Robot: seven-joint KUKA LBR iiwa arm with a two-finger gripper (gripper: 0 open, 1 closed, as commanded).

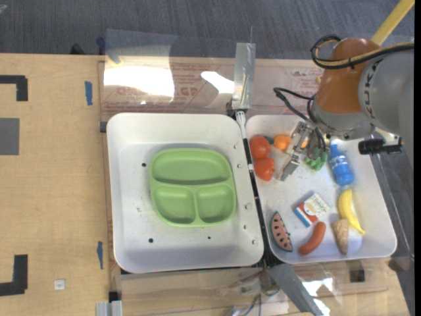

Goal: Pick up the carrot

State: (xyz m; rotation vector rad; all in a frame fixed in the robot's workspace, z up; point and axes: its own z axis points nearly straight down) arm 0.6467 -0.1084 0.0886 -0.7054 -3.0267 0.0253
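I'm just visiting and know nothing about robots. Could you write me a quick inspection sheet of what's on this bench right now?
Surface: two white bins; left bin holds a green divided plate.
Job's things: carrot lies in the right bin, beside two tomatoes.
Clutter: blue bottle, banana, sausage, watermelon slice, small carton.
Grippers: hand low over the right bin, next to the carrot; nothing seen held.
Cables: black cables loop over the orange band.
Surroundings: wooden bench, grey carpet.
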